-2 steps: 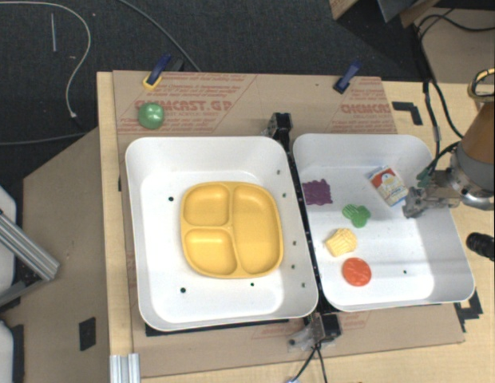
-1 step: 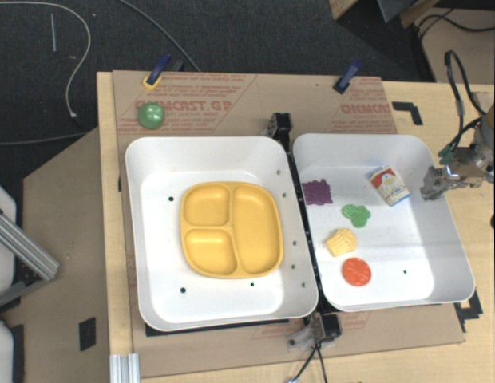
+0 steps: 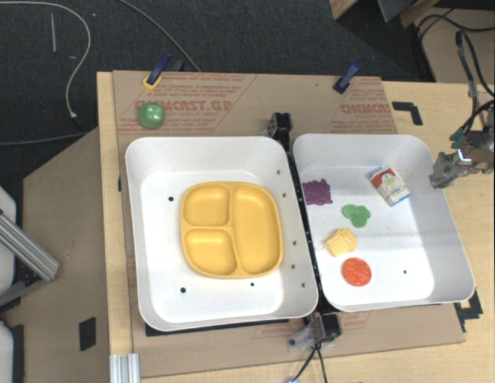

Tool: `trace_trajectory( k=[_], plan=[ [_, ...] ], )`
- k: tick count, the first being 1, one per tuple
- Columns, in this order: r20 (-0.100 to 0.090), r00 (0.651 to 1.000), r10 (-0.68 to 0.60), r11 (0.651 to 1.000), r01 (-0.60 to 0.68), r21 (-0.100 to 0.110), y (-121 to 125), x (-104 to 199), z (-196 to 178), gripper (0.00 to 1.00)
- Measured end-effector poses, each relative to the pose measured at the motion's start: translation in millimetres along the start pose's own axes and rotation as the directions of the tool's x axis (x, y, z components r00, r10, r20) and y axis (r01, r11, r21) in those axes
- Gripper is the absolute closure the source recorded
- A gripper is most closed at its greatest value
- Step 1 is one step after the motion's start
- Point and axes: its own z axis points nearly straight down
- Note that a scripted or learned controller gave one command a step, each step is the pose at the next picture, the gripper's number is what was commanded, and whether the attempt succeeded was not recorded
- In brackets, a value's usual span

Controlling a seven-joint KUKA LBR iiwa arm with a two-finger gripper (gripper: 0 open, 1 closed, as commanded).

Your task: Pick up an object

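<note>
We see two white bins side by side on the bench. The left bin (image 3: 152, 174) holds a yellow plate with three sections (image 3: 231, 228). The right bin (image 3: 439, 254) holds the small things we can pick from: a purple toy (image 3: 317, 191) near its left wall, a green toy (image 3: 356, 214) in the middle, a pale yellow toy like a bit of corn (image 3: 341, 242) just below it, a round orange-red toy (image 3: 357, 272) lower down, and a little red and white carton (image 3: 390, 186) near the top. Our gripper (image 3: 453, 164) is at the right edge of the right bin, up near its far corner, and nothing is in it that we can see. It is small and dark in the view, so we cannot tell how it is set. The carton is the closest thing to it, so we think it is a good one to go for. To do this well, we should move over the carton, line up with its narrow sides, and come straight down. The carton lies tilted, so we may need to turn the wrist a bit to match. We should stay away from the bin wall so we do not bump it. A green ball (image 3: 152, 116) sits outside the bins on the cardboard, too far to bother with.
</note>
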Motion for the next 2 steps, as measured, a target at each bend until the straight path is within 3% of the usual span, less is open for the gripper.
trace_trajectory(
  k=[2],
  plan=[
    [-0.006, 1.0, -0.004, 1.0, 0.004, 0.008, -10, 108, 23, 1.0]
  ],
)
